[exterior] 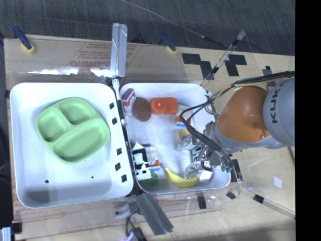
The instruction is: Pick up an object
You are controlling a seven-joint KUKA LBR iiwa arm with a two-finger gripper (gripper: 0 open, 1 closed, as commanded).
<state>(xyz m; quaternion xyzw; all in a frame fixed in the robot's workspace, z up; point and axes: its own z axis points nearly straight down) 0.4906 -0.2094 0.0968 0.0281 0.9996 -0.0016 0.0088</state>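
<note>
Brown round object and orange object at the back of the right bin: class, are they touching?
Touching. The camera view shows the brown round object overlapping the left edge of the orange object, with no white bin floor visible between them.

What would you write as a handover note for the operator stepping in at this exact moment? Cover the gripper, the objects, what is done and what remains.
Gripper: low in the right bin, near its front right corner; whether it is open or shut cannot be told.
Objects: banana just beside the gripper at the front wall; orange item and brown round item at the back; small boxes by the divider. Green plate sits in the left bin.
Done: arm lowered among the objects.
Left: secure one object and lift it.
</note>
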